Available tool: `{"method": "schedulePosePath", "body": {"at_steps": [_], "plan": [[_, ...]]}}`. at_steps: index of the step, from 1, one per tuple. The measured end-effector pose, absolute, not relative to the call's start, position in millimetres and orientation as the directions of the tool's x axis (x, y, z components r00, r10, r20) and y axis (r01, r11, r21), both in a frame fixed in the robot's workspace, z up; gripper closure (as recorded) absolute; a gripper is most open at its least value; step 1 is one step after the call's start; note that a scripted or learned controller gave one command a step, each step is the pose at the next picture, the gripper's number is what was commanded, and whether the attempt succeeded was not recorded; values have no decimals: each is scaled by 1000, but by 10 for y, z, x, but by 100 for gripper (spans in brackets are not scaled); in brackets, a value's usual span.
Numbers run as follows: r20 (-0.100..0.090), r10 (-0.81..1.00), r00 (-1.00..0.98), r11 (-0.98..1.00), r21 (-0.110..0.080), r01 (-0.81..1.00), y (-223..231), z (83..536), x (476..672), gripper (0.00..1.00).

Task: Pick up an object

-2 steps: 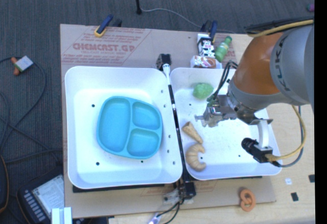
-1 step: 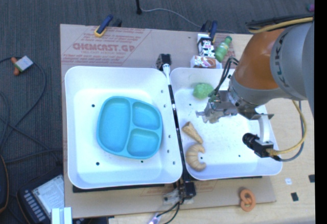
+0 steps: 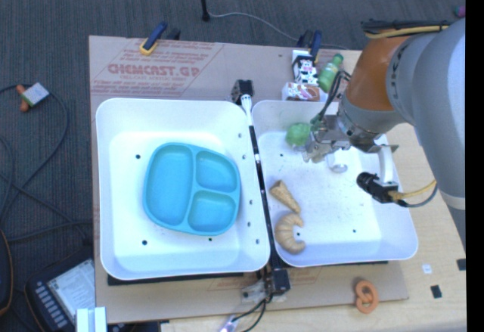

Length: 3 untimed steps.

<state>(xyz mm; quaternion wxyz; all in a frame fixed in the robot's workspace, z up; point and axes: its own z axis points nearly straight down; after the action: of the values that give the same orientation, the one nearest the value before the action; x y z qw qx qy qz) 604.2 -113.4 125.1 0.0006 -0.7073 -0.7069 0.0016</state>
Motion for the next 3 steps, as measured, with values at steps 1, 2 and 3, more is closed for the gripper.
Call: {"method": "schedulePosePath", "body": {"at_steps": [1, 2, 3], "plan": [[-3, 1000, -1, 1, 1, 1000, -1430, 1372, 6685, 100], [0, 1000, -3, 3, 3, 1000, -338, 2076, 6691, 100], [-2, 1000, 1, -1, 0, 1000, -203, 2379, 5802, 100]]}}
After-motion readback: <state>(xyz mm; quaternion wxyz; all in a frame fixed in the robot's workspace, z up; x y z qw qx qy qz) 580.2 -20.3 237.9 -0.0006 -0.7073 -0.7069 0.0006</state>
